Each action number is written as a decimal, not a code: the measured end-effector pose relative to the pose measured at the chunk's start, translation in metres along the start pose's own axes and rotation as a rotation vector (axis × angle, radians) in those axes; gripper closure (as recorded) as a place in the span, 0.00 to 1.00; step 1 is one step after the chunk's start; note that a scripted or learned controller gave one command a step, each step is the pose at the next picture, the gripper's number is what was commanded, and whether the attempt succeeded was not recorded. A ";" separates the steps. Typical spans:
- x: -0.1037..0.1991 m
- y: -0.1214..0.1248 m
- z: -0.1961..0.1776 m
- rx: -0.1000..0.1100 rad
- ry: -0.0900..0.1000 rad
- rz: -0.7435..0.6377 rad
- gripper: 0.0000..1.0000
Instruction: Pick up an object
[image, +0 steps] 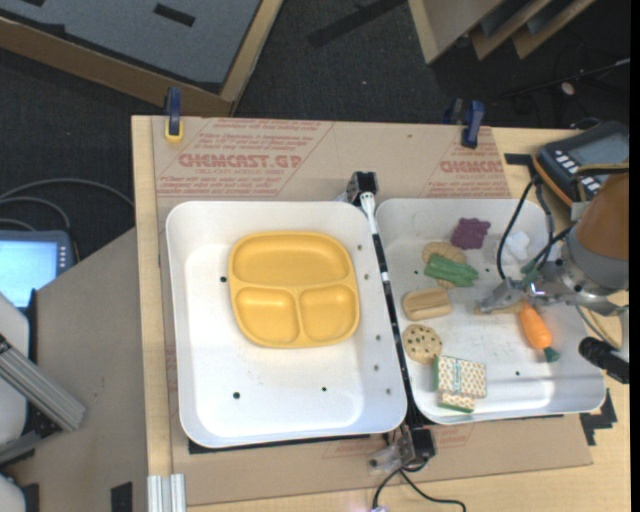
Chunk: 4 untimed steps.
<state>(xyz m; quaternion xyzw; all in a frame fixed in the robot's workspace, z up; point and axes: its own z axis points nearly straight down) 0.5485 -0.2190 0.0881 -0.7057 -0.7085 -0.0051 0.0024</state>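
The right white bin (500, 352) holds several toy foods. A purple grape bunch (470, 233) lies at the back, with a green vegetable (450, 269) and a tan round piece (436, 251) just in front of it. Nearer the front are a tan bread stick (427, 302), a chocolate-chip cookie (422, 342) and a patterned cracker packet (460, 381). An orange carrot (537, 328) lies at the right. My gripper (498, 299) hangs low over this bin, just left of the carrot's top and right of the bread stick, with nothing visibly held.
The left white bin (290, 405) carries a yellow divided plate (295, 286). The arm's wrist with its orange band (608, 228) covers the right bin's right side. Cables and a clamp (362, 185) sit between the bins at the back.
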 end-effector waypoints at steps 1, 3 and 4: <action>0.022 0.055 0.003 -0.003 -0.013 -0.002 0.00; 0.058 0.108 -0.001 0.051 -0.010 0.016 1.00; 0.136 0.076 -0.099 0.005 -0.008 0.000 1.00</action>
